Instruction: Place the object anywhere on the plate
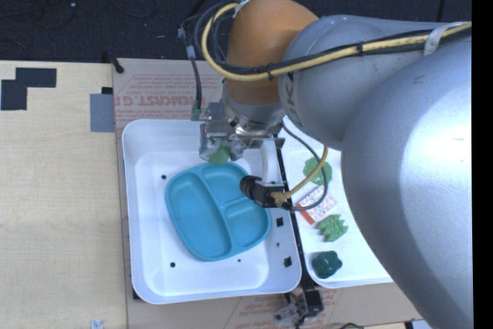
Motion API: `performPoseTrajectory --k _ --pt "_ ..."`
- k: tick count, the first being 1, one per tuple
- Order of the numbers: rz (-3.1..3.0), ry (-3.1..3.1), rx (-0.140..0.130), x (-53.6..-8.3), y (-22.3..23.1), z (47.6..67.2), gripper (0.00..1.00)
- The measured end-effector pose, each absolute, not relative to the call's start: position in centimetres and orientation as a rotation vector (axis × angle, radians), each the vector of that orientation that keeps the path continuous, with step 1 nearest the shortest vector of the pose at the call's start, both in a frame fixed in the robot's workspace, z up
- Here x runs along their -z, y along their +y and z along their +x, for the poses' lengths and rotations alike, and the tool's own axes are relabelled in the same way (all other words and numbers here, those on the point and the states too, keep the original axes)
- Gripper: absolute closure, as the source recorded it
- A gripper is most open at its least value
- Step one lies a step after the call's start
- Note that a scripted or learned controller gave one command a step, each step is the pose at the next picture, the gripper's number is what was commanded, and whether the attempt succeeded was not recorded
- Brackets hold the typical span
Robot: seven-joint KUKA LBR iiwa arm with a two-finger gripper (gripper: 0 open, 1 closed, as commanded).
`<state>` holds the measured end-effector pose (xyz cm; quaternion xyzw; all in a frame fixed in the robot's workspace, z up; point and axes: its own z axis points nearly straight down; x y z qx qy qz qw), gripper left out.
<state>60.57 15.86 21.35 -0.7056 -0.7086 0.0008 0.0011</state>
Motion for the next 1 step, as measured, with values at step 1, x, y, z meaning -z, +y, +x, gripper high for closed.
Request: performPoseTrajectory --k 1 --pt "-2.217 -2.223 -0.006 -21.37 15.7 60.5 0.0"
